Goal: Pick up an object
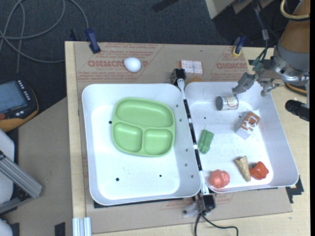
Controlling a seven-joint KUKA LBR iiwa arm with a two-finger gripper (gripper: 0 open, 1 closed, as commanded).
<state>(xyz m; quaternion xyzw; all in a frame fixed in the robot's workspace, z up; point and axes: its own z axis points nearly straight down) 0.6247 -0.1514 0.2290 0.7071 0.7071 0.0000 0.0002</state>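
— Grey and orange, that arm [295, 38]: where does it sit?
— It reaches in from the right, its wrist above the far right corner of the right bin [275, 146]. The gripper [256, 82] hangs just beside a small metal can [227, 102] lying on its side.
— And the fingers?
— Spread apart, pinching nothing. The can lies apart from them on the bin floor; a green divided plate [143, 127] sits in the left bin [98, 176].
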